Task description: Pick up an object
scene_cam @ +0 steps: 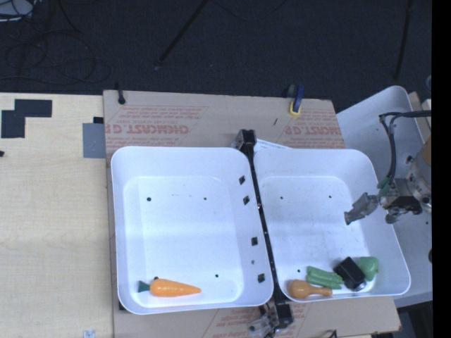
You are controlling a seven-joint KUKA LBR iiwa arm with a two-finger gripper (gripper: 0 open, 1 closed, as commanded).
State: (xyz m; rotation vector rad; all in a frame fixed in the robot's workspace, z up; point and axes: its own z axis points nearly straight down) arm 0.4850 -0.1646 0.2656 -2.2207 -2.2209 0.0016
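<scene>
The gripper point(372, 206) hangs over the right side of the right bin point(282, 162); whether it is wide or narrow cannot be told. Below it, in the near corner, lie a black block point(350, 272), a green piece point(368, 265), a green pod-shaped toy point(323, 277) and an orange pear-shaped toy point(307, 289), crowded together. A smooth plastic carrot point(173, 288) lies alone in the left bin point(134, 162). Brown cardboard point(211, 122) lies under both bins.
</scene>
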